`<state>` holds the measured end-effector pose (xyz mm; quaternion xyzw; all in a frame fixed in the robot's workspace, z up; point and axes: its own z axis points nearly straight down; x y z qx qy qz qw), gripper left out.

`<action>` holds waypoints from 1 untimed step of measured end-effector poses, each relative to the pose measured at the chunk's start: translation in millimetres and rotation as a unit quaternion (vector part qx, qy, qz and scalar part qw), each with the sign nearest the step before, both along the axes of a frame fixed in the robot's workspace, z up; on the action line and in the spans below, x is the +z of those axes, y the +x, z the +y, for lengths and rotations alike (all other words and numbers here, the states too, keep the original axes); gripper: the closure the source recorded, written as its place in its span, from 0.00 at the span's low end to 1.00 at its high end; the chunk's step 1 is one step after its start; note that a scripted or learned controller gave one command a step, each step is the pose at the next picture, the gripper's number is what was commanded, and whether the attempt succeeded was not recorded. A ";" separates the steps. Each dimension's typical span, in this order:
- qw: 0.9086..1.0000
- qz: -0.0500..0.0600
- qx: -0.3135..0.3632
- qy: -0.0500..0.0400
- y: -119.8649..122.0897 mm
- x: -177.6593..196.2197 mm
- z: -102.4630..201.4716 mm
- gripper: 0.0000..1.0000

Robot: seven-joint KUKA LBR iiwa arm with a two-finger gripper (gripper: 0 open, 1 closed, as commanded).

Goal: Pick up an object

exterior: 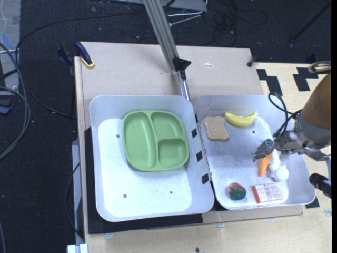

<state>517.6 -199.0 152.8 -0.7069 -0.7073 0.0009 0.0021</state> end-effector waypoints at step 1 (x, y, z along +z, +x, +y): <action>1.000 0.000 -0.001 0.000 -5.1 -44.6 3.9 0.00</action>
